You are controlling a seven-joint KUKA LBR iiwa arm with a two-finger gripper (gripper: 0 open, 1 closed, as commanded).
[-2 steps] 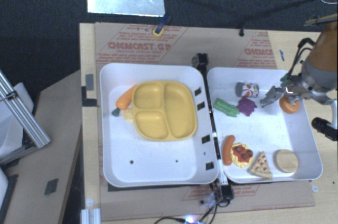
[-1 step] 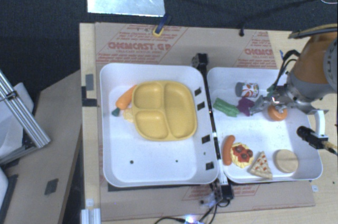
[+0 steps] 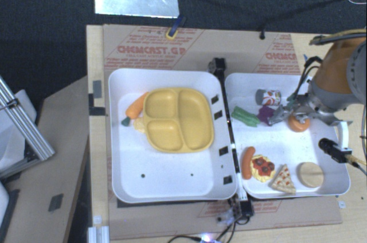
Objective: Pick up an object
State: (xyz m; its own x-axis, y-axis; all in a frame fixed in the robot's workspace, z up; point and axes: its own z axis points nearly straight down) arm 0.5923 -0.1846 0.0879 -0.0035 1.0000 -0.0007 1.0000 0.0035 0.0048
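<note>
Grey and orange-banded, the arm [image 3: 344, 73] reaches in from the counter's right edge, its gripper [image 3: 285, 113] low in the right bin [image 3: 344, 179] beside an orange ball [image 3: 299, 123] and a purple piece [image 3: 265, 114]; whether the jaws are open or closed I cannot tell. That bin also holds a can [image 3: 268, 97], green vegetable [image 3: 245, 117], sausage [image 3: 248, 161], pizza slices [image 3: 283, 179] and a round biscuit [image 3: 311, 174]. Left bin [image 3: 123, 179]: yellow divided plate [image 3: 175, 120], carrot [image 3: 135, 106].

- Toy carrot [image 3: 136, 105]: orange, left bin, slanted against the yellow divided plate's [image 3: 175, 120] left edge.
- Right bin: small can [image 3: 268, 97], green pepper [image 3: 245, 117], purple piece [image 3: 265, 114], orange fruit [image 3: 299, 123].
- Nearer edge: sausage [image 3: 248, 161], round pizza [image 3: 263, 168], pizza slice [image 3: 283, 179], tan disc [image 3: 310, 174].
</note>
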